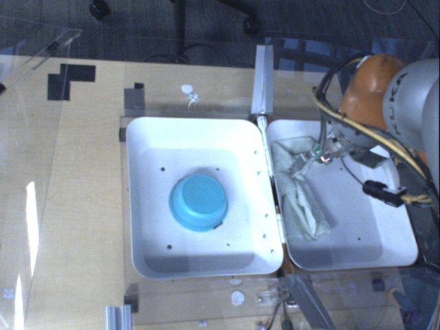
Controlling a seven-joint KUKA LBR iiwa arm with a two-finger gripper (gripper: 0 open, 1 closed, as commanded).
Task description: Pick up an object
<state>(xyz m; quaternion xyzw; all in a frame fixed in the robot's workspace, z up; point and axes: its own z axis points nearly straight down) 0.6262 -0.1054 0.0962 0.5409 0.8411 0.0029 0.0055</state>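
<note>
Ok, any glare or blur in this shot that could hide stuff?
Camera view: a bright glare streak on the tan wooden bench at left; the pale crumpled cloth blends into the right white bin; the round blue bowl is sharp; the gripper looks slightly soft.

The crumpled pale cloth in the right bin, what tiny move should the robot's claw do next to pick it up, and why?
Probably a short drop straight down. The gripper hangs over the upper end of the crumpled pale grey-white cloth in the right white bin, and no cloth shows between its fingers. The round blue plastic bowl sits far off in the left white bin.
</note>
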